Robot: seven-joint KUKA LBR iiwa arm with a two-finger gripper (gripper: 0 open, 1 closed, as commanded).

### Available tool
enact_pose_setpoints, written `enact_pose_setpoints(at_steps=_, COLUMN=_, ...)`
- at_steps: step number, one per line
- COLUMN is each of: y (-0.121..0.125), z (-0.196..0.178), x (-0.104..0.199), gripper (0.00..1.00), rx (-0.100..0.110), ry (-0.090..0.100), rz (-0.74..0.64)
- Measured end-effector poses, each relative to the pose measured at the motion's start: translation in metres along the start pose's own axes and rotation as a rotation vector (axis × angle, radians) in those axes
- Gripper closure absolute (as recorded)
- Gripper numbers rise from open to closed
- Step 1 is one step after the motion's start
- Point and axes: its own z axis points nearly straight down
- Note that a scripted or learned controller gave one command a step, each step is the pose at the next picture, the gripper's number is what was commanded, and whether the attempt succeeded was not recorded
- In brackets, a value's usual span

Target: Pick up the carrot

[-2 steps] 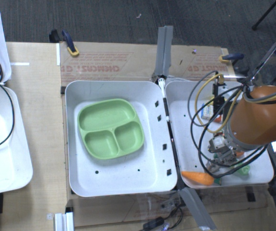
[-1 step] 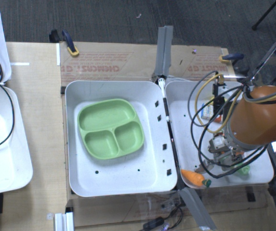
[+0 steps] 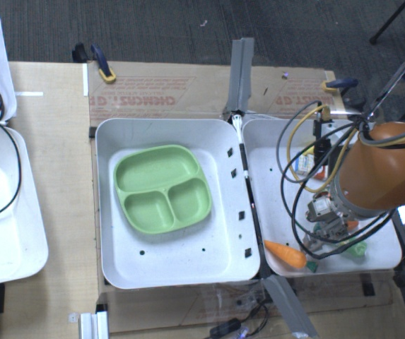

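The carrot (image 3: 285,254) is located in the right bin (image 3: 273,189), at its near left corner, lying flat on the bin floor with its pointed end toward the left wall and its thicker end toward the right. The tool (image 3: 324,226) is positioned just to the right of the carrot, low over the bin floor, beneath the orange wrist band (image 3: 382,167) and a tangle of cables (image 3: 301,154). Its opening cannot be determined, as it is obscured by cabling; nothing is seen to be held by it.

The carrot is judged to be a light, rigid toy with a smooth, somewhat slippery tapered surface. A grasp across the thicker half is advised, where slip toward the tip is least likely. Clearance is limited by the nearby bin wall. A small green object (image 3: 358,249) lies near the right side. The green divided plate (image 3: 162,187) rests in the left bin (image 3: 117,260).
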Motion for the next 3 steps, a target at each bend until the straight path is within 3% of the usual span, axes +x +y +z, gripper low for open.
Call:
enact_pose_setpoints(at_steps=1, y=0.0, z=0.0, x=0.0, gripper=0.0, rx=0.0, ry=0.0, rz=0.0)
enact_pose_setpoints(at_steps=2, y=0.002, z=0.018, x=-0.005, gripper=0.0, rx=-0.005, ry=0.007, rz=-0.219)
enact_pose_setpoints(at_steps=3, y=0.0, z=0.003, x=-0.01, gripper=0.0, rx=-0.001, ry=0.009, rz=0.3)
